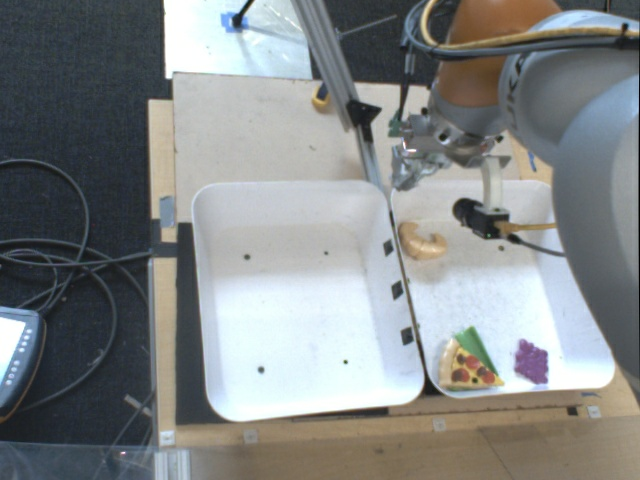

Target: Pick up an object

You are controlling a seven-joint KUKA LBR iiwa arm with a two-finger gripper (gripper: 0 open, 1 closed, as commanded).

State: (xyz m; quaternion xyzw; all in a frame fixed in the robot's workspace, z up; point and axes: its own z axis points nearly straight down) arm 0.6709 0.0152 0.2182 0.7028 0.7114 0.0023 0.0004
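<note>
- Hanging at the upper right of the frame, the gripper (412, 171) is carrying nothing; I cannot tell if it is open.
- Nothing is being lifted yet: the tan croissant toy (422, 241) is lying just below, in the right bin (575, 363).

Black cables (70, 258) trail across the dark floor beside a tablet (15, 353).

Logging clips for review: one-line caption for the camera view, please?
KUKA arm's claw poised over the right bin, above a croissant; pizza slice and purple grapes lie near its front.
</note>
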